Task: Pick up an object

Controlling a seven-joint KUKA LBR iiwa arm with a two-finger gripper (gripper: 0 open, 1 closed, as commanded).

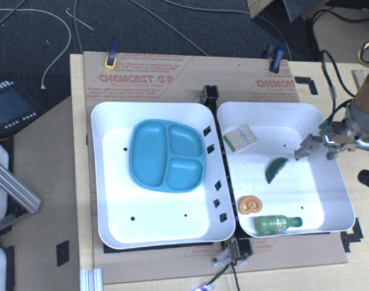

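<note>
The right bin (333, 193) holds a dark green curved piece (275, 168) near its middle, an orange pretzel-shaped item (250, 205) and a green bottle (277, 224) lying on its side at the front, and a small green-checked pad (240, 137) at the back left. My gripper (315, 153) hangs over the right part of this bin, up and to the right of the green piece. It is open, with nothing between its fingers (303, 148).
A blue divided plate (167, 155) lies in the left bin (111, 180). A black divider with clips (218, 162) runs between the bins. Cables (336, 71) trail behind the bench at the right.
</note>
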